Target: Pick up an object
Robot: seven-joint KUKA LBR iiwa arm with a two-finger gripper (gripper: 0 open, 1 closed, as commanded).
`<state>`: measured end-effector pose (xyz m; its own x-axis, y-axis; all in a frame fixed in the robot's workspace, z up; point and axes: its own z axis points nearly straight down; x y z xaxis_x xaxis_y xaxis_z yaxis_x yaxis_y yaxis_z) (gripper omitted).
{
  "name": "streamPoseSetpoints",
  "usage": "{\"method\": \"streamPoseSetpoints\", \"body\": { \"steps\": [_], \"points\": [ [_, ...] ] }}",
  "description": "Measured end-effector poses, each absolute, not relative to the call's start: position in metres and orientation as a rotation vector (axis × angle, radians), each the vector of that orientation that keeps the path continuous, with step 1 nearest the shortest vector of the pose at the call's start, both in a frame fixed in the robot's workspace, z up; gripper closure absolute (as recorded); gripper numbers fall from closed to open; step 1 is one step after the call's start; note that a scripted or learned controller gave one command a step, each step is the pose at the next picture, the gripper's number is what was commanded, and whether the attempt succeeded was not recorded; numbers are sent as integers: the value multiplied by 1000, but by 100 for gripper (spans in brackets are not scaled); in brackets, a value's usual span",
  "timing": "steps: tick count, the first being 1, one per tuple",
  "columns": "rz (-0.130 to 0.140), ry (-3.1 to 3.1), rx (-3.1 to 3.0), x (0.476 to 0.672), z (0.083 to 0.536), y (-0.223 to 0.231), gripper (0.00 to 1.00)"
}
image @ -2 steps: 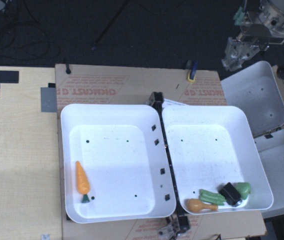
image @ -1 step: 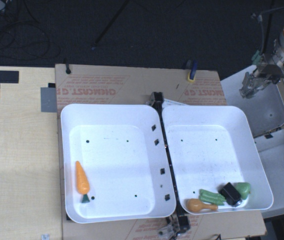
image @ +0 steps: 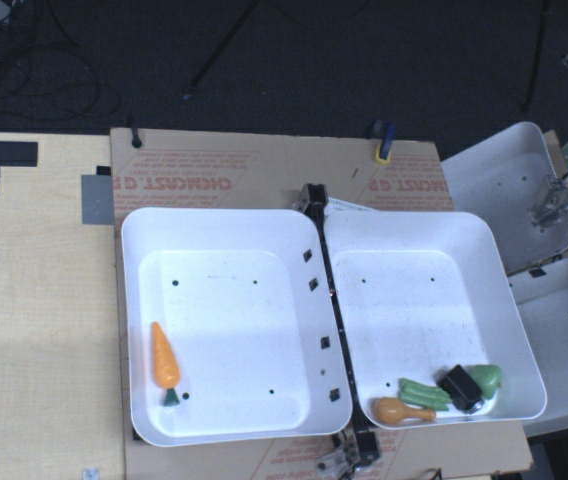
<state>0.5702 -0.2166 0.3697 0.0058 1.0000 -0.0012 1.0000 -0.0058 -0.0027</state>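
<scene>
From my camera view I have the two bins side by side on a printed cardboard sheet (image: 264, 173), with the pale wooden bench (image: 34, 298) showing to the left. The left bin (image: 214, 218) holds one carrot (image: 164, 356), lying near its left wall towards the near corner, with its green top pointing at the near edge; it touches nothing else. The right bin (image: 414, 223) has everything bunched in its near right corner. A black block (image: 461, 387) sits tilted there, with a green pod (image: 424, 394) just to its left and touching it. A rounder green piece (image: 486, 376) is on the block's right, partly behind it. A yellow-orange gourd (image: 401, 411) lies at the near wall, just below the pod, with its stem pointing right. A row of black clips (image: 326, 298) runs along the seam between the bins. A blue and yellow clamp (image: 384, 143) stands at the sheet's far edge. Off to the right, well apart from the pile and outside the bins, I see a pale grey panel (image: 509, 183). Against it is a small metal cluster that I take for the gripper (image: 556, 200). It is too small and cut off for me to tell whether it is open or closed, and I see nothing in it.
</scene>
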Motion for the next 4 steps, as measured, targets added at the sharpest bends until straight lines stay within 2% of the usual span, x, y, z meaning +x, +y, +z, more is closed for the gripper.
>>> {"method": "streamPoseSetpoints", "body": {
  "steps": [1,2,3,4],
  "points": [
    [2,-2217,-2223,520,396,-214,100],
    [-3,-2228,-2216,475,436,-153,100],
    [13,-2215,-2208,514,298,-135,100],
    [3,-2217,-2226,497,311,-190,100]
  ]
}}
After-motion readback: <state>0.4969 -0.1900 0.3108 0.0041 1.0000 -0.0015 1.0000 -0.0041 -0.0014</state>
